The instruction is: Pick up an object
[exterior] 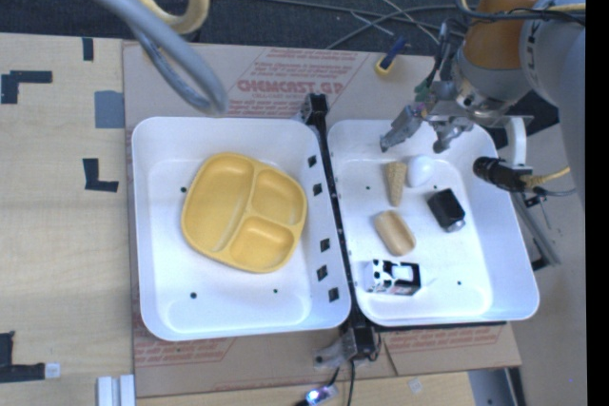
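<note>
Single fixed overhead view, slanting down over both bins (143, 204).

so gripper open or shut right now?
Open. The gripper hangs over the right bin with its two fingers spread apart and nothing between them, just above the white object.

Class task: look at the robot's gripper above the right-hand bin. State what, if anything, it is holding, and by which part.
Nothing is held. The gripper is open above the right bin, with no object between its fingers; the white object lies just below it.
</note>
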Action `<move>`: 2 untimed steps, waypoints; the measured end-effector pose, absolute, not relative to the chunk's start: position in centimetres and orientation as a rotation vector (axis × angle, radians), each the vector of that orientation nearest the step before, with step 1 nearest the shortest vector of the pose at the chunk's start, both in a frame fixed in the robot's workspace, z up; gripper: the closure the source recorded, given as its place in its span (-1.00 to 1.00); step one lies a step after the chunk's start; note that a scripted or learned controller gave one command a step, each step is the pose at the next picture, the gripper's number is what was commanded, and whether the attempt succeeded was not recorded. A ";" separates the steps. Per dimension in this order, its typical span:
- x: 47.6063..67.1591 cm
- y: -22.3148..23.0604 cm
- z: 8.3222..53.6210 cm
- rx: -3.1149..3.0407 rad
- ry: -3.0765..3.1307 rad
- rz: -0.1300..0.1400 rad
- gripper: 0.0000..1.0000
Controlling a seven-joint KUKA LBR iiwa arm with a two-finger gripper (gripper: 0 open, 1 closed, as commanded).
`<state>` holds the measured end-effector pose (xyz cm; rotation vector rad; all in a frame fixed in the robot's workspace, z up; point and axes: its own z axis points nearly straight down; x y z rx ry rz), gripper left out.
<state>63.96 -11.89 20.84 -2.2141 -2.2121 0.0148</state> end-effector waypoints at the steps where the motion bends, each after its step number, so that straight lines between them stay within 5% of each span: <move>1: 64.3 -11.9 21.7 -2.219 -2.223 0.002 -1.00; 2: 64.0 -11.7 17.3 -2.217 -2.221 0.007 -1.00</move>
